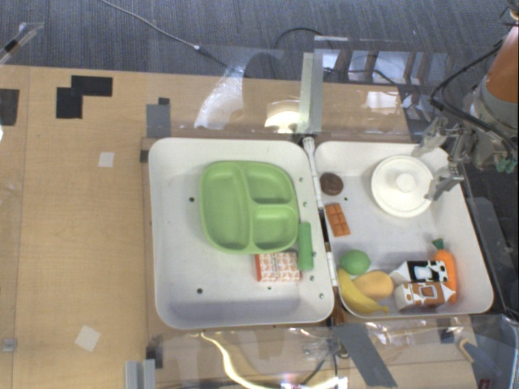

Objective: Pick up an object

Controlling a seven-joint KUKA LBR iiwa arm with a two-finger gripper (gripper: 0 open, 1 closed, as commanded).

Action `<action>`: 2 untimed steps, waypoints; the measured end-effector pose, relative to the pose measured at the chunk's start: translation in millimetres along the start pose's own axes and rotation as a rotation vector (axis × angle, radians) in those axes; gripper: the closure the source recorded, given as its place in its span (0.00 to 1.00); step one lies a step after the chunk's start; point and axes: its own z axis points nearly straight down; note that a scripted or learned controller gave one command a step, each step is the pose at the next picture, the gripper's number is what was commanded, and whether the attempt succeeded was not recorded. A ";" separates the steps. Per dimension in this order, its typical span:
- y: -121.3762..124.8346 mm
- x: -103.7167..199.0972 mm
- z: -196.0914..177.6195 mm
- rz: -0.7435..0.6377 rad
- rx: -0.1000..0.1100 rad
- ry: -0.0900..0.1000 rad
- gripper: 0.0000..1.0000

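Setting: robotics lab, my test bench. Evidence: plywood benchtop (73,217) bearing black marker patches (81,94); two white bins (174,298) fixed side by side; loose cable (154,27) over grey carpet (203,6); toy food (365,286) as specimens.

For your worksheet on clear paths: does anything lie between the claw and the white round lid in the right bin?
Nothing visible does. The claw hangs at the right edge of the white round lid, with only bare bin floor around. The brown cookie lies on the lid's far side.
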 end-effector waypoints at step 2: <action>-32.8 20.7 -65.3 -0.320 0.008 -0.013 0.00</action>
